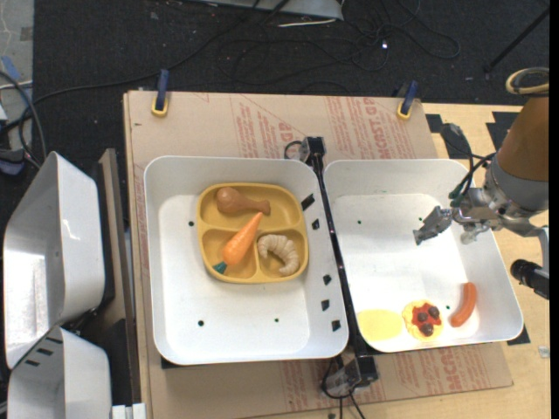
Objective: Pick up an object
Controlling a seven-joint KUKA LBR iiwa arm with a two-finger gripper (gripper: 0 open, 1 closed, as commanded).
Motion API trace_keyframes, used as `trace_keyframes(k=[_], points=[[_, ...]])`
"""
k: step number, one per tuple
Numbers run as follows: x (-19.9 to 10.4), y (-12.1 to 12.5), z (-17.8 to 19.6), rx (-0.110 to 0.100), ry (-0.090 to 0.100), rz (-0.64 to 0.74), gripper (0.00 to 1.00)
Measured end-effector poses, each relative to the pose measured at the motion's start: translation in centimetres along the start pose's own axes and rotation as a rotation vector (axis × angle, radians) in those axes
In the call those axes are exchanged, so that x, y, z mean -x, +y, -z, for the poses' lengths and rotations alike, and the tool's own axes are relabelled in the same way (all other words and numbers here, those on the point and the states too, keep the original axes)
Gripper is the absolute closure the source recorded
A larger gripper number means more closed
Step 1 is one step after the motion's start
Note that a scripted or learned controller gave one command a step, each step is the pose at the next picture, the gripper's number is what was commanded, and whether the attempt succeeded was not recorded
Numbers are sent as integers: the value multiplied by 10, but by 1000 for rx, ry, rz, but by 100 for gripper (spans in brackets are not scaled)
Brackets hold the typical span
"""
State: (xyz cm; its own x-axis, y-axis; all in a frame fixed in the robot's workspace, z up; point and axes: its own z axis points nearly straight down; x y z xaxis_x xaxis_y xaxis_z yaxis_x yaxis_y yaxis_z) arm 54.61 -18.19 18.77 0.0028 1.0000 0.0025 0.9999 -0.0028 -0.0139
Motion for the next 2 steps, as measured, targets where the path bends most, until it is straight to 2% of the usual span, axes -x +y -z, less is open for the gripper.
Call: trace_keyframes(k=[1, 2], points=[[-1, 3, 8, 13, -3, 4, 0], [-10, 0, -51, 8, -1, 2, 0]])
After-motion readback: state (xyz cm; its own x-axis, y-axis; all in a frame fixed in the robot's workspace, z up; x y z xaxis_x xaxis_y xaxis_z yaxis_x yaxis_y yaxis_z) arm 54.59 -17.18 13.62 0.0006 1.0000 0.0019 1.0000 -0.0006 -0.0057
